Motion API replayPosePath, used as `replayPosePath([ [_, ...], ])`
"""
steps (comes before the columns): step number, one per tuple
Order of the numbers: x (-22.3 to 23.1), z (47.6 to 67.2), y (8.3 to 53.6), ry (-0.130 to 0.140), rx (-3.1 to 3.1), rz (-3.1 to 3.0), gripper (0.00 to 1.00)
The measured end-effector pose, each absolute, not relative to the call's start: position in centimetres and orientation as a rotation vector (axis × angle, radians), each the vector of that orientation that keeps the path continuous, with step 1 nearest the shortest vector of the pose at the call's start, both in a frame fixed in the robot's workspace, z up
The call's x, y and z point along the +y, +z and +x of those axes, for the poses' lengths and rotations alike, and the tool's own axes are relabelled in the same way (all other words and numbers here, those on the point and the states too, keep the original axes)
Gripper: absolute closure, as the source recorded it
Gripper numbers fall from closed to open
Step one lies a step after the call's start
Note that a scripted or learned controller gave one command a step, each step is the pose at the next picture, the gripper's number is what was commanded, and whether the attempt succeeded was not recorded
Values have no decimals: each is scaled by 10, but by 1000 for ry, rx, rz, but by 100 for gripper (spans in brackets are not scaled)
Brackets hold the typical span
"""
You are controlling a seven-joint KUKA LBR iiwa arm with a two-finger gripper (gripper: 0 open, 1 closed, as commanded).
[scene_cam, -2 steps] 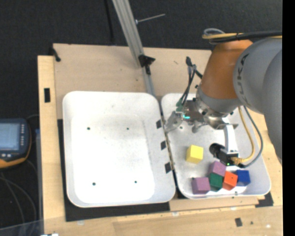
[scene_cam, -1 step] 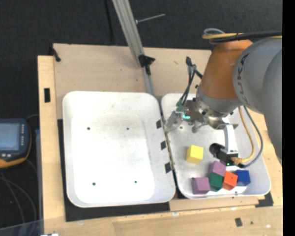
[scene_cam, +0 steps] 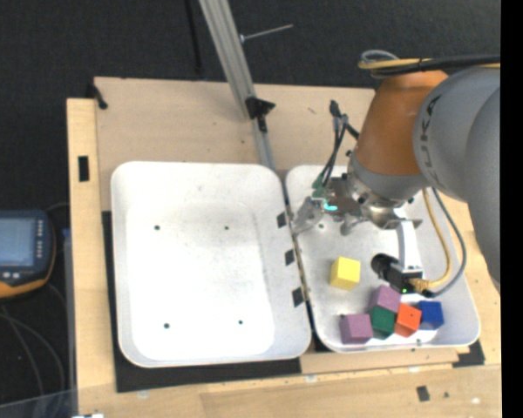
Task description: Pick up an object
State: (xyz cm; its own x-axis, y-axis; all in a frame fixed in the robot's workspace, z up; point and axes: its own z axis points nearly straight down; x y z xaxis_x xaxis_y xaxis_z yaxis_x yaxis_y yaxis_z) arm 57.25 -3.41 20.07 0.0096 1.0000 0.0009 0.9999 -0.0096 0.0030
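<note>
While the fingers [scene_cam: 318, 209] hang over the right bin [scene_cam: 471, 325], grip unreadable (arm-hidden), yellow cube [scene_cam: 346, 273] sits square, no long axis.

Grey, rounded arm [scene_cam: 471, 129] with a broad orange band [scene_cam: 397, 124]. Metal wrist with a green light. Thin black and yellow cables [scene_cam: 449, 233] alongside.

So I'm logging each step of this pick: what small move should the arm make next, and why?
Probably a short shift toward the near side of the right bin, to hang over the yellow block. The gripper sits above the bin's far left part with nothing under it, while the yellow block lies apart from the coloured cluster, the easiest target.
</note>
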Motion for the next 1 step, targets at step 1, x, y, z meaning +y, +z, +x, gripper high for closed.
replayPosePath([
  [1, 97, 646, 196, 7, 2232, 2210, 0],
])
